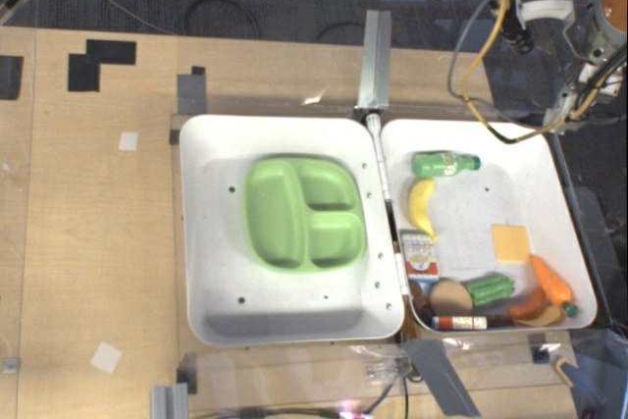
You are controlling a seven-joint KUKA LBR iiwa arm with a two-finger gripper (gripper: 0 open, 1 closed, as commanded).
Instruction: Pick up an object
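Right bin [549, 162], near edge first: you have a clutter packed along the front wall. A red marker [459, 321] lies flat against the rim, with a brown potato [449, 293] just behind it and a green cucumber-like piece [490, 288] touching the potato's right side. A dark brown item [525, 307] sits by the carrot [550, 280], which points up-left in the right front corner. A small red-and-white carton [419, 253] rests against the left wall.

Mid-bin: a yellow cheese slice [510, 242] lies flat, apart from the rest. A banana [421, 204] curves along the left side, near the carton.

Far end: a green bottle [444, 164] lies on its side, just above the banana.

Left bin [196, 211]: one green divided plate [303, 213], centred, three compartments.

Arm [599, 25] sits at the upper right, beyond the right bin's far corner, cables trailing. You cannot tell the pincer's state from here.
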